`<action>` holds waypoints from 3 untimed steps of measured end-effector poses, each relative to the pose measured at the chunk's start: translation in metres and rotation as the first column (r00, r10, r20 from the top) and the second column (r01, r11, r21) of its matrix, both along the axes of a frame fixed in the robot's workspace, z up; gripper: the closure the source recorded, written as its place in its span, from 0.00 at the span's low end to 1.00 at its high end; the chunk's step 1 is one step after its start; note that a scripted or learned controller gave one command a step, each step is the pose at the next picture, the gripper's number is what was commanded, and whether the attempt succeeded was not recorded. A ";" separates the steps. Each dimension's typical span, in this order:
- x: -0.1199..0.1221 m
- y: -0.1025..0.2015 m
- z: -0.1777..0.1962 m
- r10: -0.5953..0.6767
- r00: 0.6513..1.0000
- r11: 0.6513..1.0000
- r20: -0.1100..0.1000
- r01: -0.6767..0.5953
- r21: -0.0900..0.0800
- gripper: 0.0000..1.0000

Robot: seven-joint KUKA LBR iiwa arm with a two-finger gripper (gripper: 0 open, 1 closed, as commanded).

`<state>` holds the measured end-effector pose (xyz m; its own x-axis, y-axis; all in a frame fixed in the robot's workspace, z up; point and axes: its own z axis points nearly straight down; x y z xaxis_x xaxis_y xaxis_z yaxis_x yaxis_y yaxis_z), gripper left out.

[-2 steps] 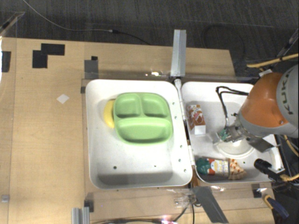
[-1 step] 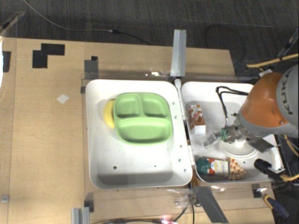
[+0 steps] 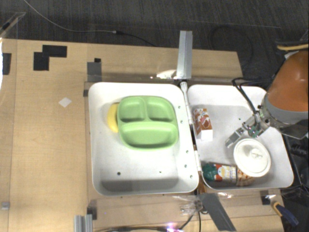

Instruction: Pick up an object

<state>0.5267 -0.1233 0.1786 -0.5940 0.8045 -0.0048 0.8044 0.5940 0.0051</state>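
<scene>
The pincer hangs low in the right bin, in its right half, at the end of the grey arm with its orange band that comes in from the right edge. Its metal fingers point down and to the left, and I cannot tell whether they are spread or closed; nothing can be seen between them. Just below the pincer, touching it or nearly so in this view, sits a round white lid-like container. To the left of the pincer, apart from it, a small carton with a red-brown and white print lies flat near the wall shared by the 2 bins. Along the front wall of the same bin, just under the white container, a bottle with a green end and a colourful label lies on its side.

The left bin holds a green tray with 3 compartments, resting in the bin's upper half. A yellow thing pokes out from under the tray's left edge, mostly hidden. Both bins sit side by side on the wooden desk, which carries a few black marks near its far left corner.
</scene>
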 end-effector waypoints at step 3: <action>0.004 0.009 -0.052 0.129 0.992 0.992 -0.003 -0.129 0.000 0.00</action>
